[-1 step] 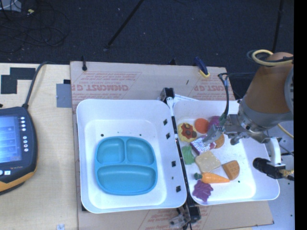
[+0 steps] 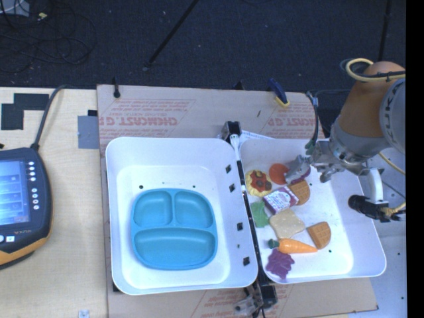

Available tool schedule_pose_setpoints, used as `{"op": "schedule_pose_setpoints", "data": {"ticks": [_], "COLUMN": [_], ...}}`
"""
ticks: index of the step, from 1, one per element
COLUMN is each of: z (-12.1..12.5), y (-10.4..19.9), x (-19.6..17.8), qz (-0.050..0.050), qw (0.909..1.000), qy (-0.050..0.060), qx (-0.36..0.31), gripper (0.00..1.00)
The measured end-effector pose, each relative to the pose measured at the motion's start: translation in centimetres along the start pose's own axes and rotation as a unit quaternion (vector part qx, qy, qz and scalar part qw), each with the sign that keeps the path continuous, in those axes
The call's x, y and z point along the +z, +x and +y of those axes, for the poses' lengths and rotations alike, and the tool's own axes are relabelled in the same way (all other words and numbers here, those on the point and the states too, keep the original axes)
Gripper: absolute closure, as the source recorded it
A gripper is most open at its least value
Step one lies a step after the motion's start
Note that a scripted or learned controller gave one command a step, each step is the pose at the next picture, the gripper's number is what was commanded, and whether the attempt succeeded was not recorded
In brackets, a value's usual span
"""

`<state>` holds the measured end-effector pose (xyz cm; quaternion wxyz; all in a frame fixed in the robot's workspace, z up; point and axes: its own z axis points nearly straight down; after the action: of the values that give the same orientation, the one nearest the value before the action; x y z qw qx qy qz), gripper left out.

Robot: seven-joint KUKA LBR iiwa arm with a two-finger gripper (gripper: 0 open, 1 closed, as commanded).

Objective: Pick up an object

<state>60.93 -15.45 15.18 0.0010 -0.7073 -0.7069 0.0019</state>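
Observation:
The right bin (image 2: 361, 244) holds a pile of toy food: a pizza slice (image 2: 258, 181), a red tomato (image 2: 277, 173), a purple packet (image 2: 279, 199), a brown cookie (image 2: 302, 191), a bread slice (image 2: 287, 222), an orange toast piece (image 2: 320, 234), a carrot (image 2: 295, 246), purple grapes (image 2: 280, 264) and a green piece (image 2: 260, 214). My gripper (image 2: 299, 169) hangs low over the bin's upper middle, just right of the tomato and above the cookie. I see nothing held in it.
The left bin (image 2: 126, 158) holds a blue divided plate (image 2: 174, 228). The ridge between the bins (image 2: 242, 204) runs close to the food pile. A pendant with a lit screen (image 2: 20, 201) lies at the far left. The arm's orange band (image 2: 371, 105) is at the right.

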Motion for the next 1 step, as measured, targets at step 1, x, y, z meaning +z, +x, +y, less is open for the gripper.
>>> {"op": "schedule_pose_setpoints", "data": {"ticks": [1], "z": [3.62], "y": [-0.34], "x": [6.49], "qz": [0.002], "qw": [1.0000], "qy": [-0.001], "qx": [-0.002], "gripper": [0.00]}}
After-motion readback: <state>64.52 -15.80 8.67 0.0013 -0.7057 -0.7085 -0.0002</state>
